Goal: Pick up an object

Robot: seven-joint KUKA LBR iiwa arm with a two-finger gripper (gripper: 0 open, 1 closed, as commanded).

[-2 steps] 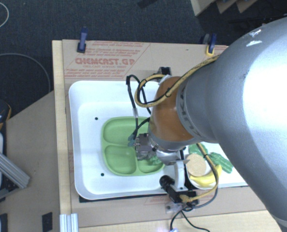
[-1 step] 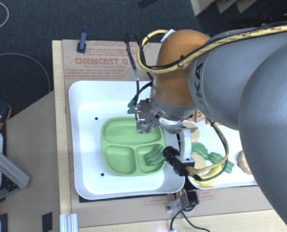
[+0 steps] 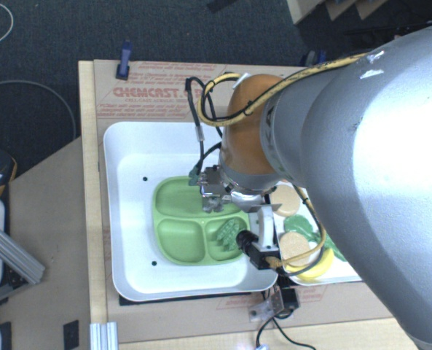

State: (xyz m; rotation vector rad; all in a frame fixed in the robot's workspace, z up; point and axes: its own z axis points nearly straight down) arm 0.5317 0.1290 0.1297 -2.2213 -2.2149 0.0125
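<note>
Single fixed camera above the bench, looking down at a slant, close over the white bin (image 3: 128,217), arm (image 3: 361,166) entering from right

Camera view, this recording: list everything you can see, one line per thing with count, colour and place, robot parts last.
White bin: one in full sight, white, left of the bench; a second bin's edge shows at lower right under the arm.
Divided tray: one, light green, three compartments, lying in the left bin.
Small ridged piece: one, darker green, in the tray's lower right compartment.
Toy items: a few, tan, green and yellow, in the right bin, partly hidden by the arm.
Board: one, tan with red lettering, under the bins.
Clip: one, blue, board's top left corner.
Arm: one, grey, orange band, reaching in from the right.
Gripper: one, over the tray.
</note>
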